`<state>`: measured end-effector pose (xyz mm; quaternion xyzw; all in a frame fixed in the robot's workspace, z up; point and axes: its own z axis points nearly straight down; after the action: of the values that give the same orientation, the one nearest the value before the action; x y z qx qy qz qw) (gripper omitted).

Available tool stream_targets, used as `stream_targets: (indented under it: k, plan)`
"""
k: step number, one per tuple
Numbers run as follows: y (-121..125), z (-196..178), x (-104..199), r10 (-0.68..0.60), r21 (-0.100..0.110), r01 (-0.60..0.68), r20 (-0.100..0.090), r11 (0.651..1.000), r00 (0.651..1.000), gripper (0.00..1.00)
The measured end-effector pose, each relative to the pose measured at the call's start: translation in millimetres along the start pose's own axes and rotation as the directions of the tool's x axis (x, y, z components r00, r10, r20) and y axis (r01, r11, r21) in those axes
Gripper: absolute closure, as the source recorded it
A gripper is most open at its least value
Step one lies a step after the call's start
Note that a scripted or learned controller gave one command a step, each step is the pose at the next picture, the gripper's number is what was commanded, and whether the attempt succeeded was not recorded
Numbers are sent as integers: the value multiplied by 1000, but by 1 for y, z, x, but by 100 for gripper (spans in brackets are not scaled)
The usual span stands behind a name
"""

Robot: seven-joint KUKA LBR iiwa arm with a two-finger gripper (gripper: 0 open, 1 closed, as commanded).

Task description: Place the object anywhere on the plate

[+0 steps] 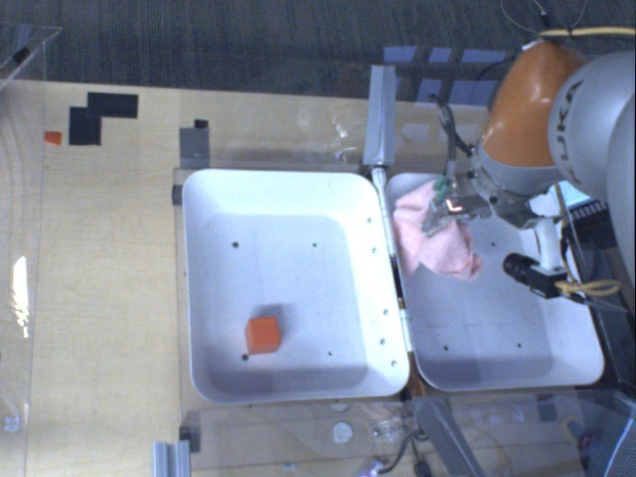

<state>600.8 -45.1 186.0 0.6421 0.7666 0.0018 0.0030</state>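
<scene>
While the arm (556,107) hangs over the right bin (507,351), gripper (449,210) sits at the pink cloth (432,238) — cloth bunched under the fingers, whether clamped or spread can't tell | cloth in right bin's upper-left corner, by the divider | left bin (288,217) — orange block (263,335) lower-left | wooden bench (99,296), black markers far left

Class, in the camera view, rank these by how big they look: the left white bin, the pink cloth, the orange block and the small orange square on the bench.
1. left white bin
2. pink cloth, partly hidden by the gripper
3. orange block
4. small orange square
</scene>
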Motion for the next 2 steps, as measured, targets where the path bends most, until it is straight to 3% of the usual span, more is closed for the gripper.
stream_targets:
  k: [1,2]
  plan:
    - [3,-40,1,-8,-2,8,0,1000,1000,100]
    - [-12,-31,49,-401,1,401,-3,916,916,100]
